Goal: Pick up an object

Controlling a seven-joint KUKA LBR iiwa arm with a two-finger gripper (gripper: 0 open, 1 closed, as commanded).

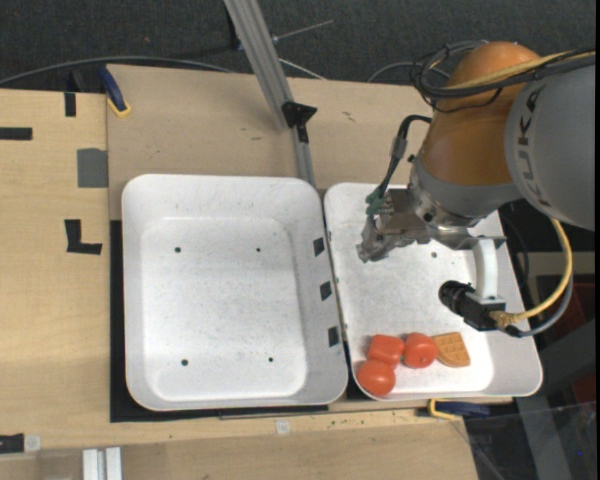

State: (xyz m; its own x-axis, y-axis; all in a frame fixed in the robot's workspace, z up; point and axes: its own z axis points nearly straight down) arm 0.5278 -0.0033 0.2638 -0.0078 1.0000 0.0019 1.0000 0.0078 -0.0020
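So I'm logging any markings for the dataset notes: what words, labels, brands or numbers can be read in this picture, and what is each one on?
"KUK": dark letters running up the grey arm housing at the right edge; the word is cut off by the frame.
The two white bins, the red and orange objects and the black tape marks on the bench bear no readable text.

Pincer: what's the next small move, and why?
Probably shift the pincer toward the near end of the right bin and over the red objects. It hangs above bare floor at the bin's far end, while those and the orange piece lie clustered at the near edge.
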